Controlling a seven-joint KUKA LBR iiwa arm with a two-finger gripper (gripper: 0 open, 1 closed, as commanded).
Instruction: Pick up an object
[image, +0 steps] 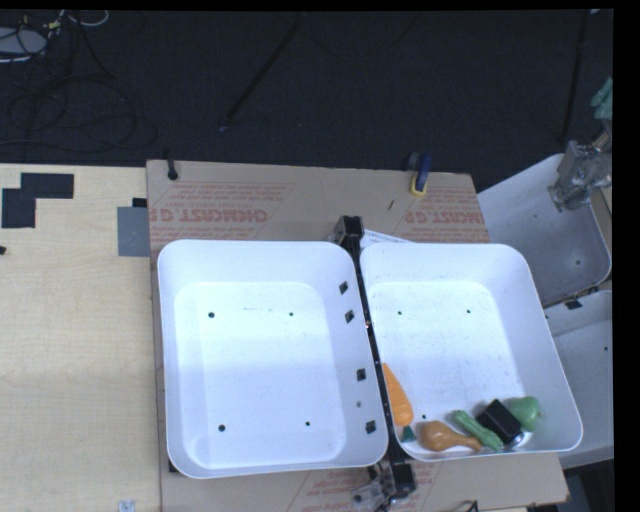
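From here I can't tell whether the jaws, up past the right bin, are wide or narrow, and the orange piece, black block and green bits sit well apart from them in its near corner.

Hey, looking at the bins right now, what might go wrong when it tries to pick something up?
The objects are crowded in the right bin's near corner: the black block lies on the green piece, so a grab may catch two or slip. The orange carrot lies against the wall by the divider, and likely leaves little room for a finger.
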